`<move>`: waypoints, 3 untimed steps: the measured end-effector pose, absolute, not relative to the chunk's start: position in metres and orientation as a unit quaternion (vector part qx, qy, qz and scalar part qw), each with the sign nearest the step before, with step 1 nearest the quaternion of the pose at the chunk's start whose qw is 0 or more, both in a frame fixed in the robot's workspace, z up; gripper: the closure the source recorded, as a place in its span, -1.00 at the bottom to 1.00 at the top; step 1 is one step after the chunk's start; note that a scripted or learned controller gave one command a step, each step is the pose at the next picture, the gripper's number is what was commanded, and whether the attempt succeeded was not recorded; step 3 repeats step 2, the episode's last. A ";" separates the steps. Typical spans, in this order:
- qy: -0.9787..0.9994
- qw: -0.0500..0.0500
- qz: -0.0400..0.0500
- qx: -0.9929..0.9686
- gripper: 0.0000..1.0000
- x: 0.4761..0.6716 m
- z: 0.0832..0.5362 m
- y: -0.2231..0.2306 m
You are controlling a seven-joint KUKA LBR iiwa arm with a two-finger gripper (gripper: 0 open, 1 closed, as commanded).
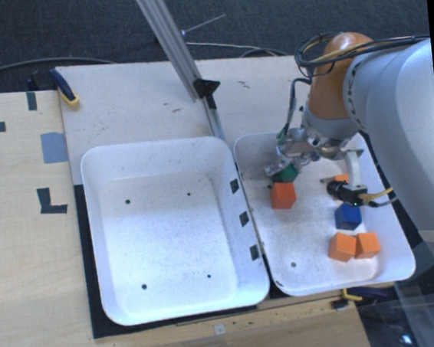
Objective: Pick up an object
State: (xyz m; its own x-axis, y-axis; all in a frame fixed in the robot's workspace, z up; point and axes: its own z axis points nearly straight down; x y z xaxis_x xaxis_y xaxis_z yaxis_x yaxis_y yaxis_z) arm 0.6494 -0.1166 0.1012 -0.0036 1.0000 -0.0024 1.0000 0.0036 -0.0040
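Observation:
My gripper (284, 163) is low over the back of the right bin (320, 277), reaching in from the right. A small green object (285, 174) sits right at its fingertips; whether it is gripped cannot be told. An orange-red cube (282, 195) lies just in front of the green one. A blue cube (348, 217) sits toward the right wall, and two orange blocks (353, 246) lie side by side near the front right corner. A small orange piece (342, 179) peeks out beside the arm.
The left bin (108, 242) stands beside the right one, divided by their touching walls. A metal pole (175, 44) slants down to the back between the bins. A yellow and blue tool (64, 86) lies on the bench at the back left. A black cable part (344, 191) hangs near the blue cube.

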 end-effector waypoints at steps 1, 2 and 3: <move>-0.709 -0.002 -0.003 -0.705 1.00 0.658 0.197 -0.060; -0.707 0.000 0.001 -0.707 1.00 0.668 0.191 -0.078; -0.707 0.000 0.001 -0.707 1.00 0.668 0.191 -0.078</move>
